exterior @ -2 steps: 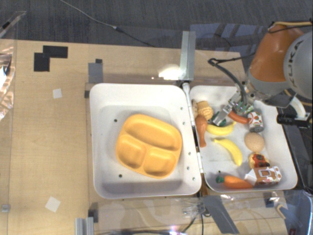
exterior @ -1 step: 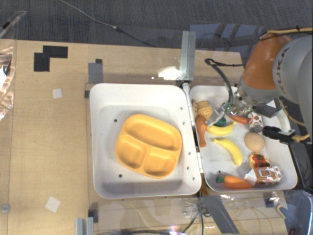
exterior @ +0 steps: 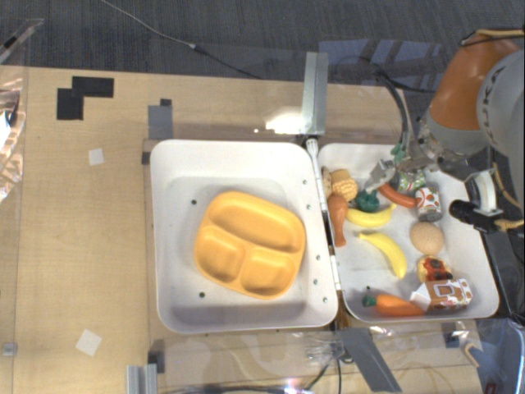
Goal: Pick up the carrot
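A yellow divided plate [exterior: 248, 244] lies in the left bin [exterior: 164, 220]. In the right bin [exterior: 484, 294], an orange carrot [exterior: 397, 305] rests near the front edge, just left of a small printed box [exterior: 447, 295]; two bananas [exterior: 384, 251] lie further back. The gripper [exterior: 404, 169] hovers over the bin's rear, near another carrot [exterior: 399, 196]; whether it is wide or narrow cannot be told.

setting: robotics lab | evidence: wooden bench [exterior: 82, 245], two white bins [exterior: 238, 158], toy food, metal brackets [exterior: 315, 89]
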You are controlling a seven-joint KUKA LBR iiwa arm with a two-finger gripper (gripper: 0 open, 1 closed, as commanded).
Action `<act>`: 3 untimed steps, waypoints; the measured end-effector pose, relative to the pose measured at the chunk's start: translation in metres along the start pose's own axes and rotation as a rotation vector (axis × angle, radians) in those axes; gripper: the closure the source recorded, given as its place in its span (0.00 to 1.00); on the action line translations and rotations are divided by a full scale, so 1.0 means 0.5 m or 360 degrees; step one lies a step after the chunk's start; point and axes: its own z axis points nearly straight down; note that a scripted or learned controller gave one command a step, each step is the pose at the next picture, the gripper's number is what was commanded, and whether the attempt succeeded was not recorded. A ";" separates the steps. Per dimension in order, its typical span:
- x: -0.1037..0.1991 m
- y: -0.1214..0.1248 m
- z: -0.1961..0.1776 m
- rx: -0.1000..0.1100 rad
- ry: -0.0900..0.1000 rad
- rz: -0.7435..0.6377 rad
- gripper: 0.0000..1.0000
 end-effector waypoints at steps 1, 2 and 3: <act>-0.042 -0.170 0.000 0.0006 0.0001 0.0251 0.00; -0.021 -0.256 0.142 -0.0014 -0.0005 0.0328 0.00; -0.021 -0.250 0.120 -0.0022 -0.0006 0.0321 1.00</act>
